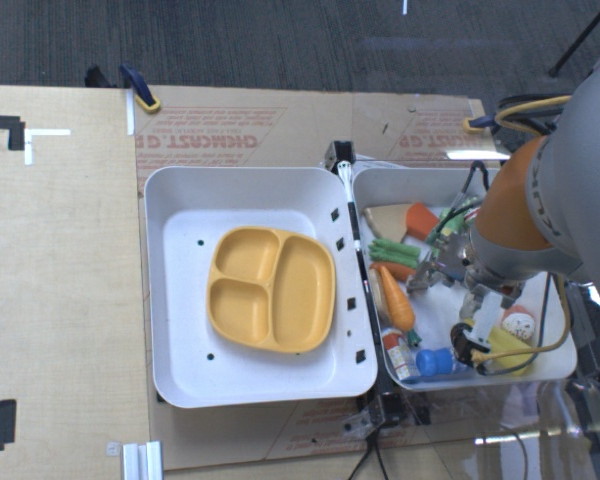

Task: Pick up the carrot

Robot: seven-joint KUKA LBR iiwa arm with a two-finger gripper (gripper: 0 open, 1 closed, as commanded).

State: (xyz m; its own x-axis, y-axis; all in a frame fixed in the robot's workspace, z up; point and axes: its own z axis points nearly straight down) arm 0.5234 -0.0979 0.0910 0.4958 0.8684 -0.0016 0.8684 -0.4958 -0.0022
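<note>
- Lying at the near edge of the right bin (540, 373) are a blue item (435, 362), a small red-and-white piece (395, 353) beside it, and a yellow object (510, 351) toward the right corner.
- A round white item with a red mark (518, 324) sits just behind the yellow object.
- The carrot (395, 300) lies in the right bin along its left wall, orange, slightly slanted, with its tip toward the near side. Nothing grips it.
- A green item (395, 252) lies just beyond the carrot, with a thin red piece (388, 268) between the two.
- An orange-red block (421, 219) rests toward the far side of the same bin, on a tan patch (385, 218).
- The pincer (430, 268) hangs over the middle of the right bin, to the right of the carrot and apart from it. Whether its tips stand wide or narrow cannot be told; cables and the wrist obscure them.
- The arm (540, 198), grey with an orange band, covers the bin's right portion.
- The left bin (180, 368) holds one yellow divided plate (272, 289) with three compartments, near the centre.
- Both bins stand side by side on cardboard (240, 133) laid on the bench (50, 268).
</note>
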